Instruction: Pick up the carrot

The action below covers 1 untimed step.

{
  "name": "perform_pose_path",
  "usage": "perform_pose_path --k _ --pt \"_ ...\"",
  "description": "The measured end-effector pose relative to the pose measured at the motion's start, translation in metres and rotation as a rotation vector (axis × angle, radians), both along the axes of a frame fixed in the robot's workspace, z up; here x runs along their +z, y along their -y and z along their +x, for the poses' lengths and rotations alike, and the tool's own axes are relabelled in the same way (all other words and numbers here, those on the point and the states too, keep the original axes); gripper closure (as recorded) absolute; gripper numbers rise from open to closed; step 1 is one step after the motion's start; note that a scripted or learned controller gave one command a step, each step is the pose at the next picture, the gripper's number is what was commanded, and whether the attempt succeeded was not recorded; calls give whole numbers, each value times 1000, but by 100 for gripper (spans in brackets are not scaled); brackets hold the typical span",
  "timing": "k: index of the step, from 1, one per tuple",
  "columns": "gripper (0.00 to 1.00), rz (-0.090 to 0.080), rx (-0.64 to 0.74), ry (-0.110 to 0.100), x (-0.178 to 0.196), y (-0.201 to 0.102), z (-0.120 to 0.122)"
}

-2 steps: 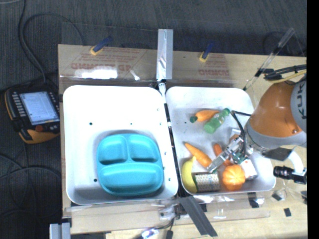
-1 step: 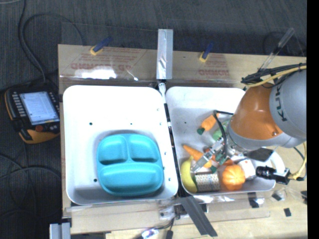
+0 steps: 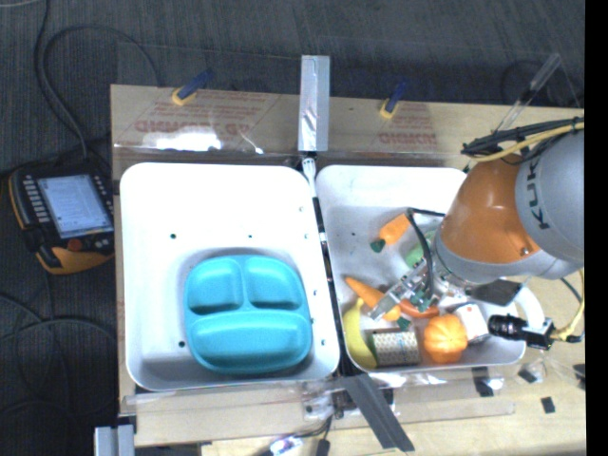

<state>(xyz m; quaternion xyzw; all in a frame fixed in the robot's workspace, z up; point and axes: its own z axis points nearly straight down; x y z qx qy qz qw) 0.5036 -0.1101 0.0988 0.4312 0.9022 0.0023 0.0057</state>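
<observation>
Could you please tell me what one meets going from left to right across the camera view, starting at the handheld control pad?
Control pad → blue divided tray → yellow fruit → metal grater → orange fruit.

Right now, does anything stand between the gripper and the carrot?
Nothing visible does. The gripper is right at the carrot in the right bin; a banana and an orange lie close beside it.

Carrot (image 3: pixel 364 291) partly under end effector (image 3: pixel 410 288).

The slim orange tapered carrot (image 3: pixel 364 291) lies flat and slantwise, just left of the end effector (image 3: pixel 410 291), tip pointing away.
</observation>
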Motion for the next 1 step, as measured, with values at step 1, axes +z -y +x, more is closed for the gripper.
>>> perform_pose_path --k 1 --pt "100 0 17 -16 137 -69 5"
